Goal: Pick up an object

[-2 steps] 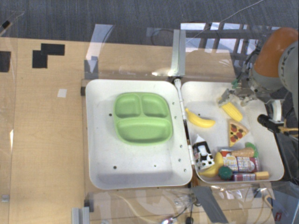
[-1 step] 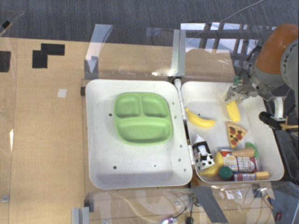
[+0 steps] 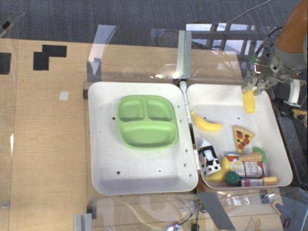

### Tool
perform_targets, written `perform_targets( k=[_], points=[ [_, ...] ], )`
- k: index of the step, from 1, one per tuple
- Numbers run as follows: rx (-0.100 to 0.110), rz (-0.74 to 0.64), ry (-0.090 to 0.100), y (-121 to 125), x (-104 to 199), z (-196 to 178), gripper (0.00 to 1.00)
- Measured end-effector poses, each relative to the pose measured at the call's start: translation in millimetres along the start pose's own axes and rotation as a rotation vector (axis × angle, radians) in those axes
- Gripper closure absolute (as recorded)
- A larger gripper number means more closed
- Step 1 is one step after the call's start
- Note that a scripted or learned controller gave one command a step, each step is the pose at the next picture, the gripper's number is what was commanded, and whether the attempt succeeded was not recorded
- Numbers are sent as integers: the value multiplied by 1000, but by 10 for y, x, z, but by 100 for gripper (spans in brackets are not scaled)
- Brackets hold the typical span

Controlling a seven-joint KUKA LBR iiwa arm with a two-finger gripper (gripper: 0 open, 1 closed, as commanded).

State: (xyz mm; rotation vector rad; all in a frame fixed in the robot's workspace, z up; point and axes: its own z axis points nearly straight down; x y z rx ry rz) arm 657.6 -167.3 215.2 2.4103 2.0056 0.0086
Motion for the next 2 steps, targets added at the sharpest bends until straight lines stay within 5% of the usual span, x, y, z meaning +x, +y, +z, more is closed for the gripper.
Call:
perform_targets(
  k=[1,2],
  points=[
    [0,-17,0,95,236,-1683,100],
    [5,-152,1,-592,222,-261,100]
  ],
)
